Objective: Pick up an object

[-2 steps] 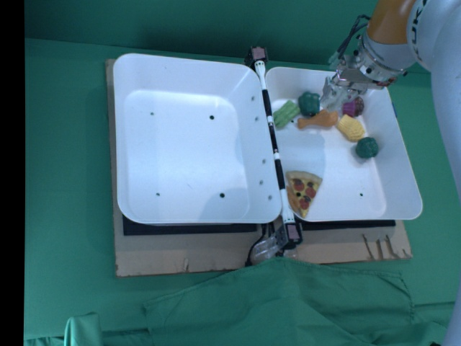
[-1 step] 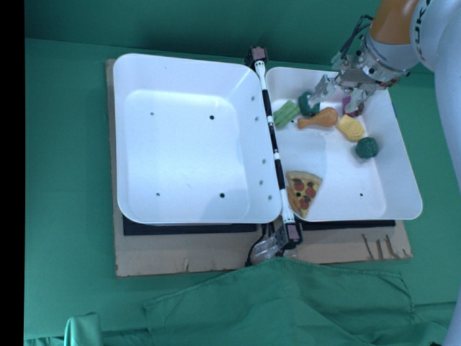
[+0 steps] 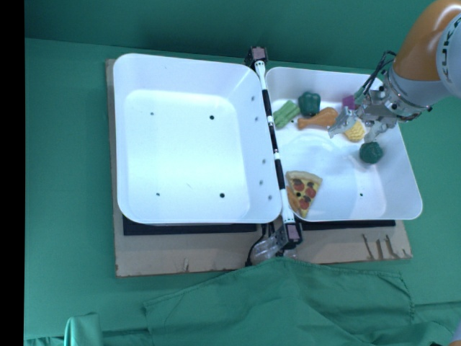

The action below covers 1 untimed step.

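Green cloth-covered bench, cardboard sheet under two white bins. Left bin at 9 o'clock. Right bin at 3 o'clock: pizza slice near its 7 o'clock corner, green bean piece and dark green pepper at 11 o'clock, drumstick just beside them. Gripper at 1 o'clock, fingers spread around yellow corn, not visibly clamped. Dark green ball-like item just below.
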Tool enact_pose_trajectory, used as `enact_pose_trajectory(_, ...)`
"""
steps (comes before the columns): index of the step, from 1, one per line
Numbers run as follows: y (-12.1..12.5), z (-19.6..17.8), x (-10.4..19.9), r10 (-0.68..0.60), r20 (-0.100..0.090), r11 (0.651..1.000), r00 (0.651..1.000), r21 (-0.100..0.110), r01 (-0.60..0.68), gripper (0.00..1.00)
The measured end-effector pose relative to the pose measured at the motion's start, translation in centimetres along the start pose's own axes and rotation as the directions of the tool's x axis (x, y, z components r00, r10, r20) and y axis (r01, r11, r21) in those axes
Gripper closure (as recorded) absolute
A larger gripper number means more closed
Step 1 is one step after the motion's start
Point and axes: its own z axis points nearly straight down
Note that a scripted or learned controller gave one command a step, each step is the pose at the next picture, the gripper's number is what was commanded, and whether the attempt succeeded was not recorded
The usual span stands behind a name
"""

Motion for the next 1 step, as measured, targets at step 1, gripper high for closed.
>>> enact_pose_trajectory(1, -3.52, 2.17, 0.78, -0.005, -0.002, 1.0, 1.0, 0.0, 0.005, 0.0)
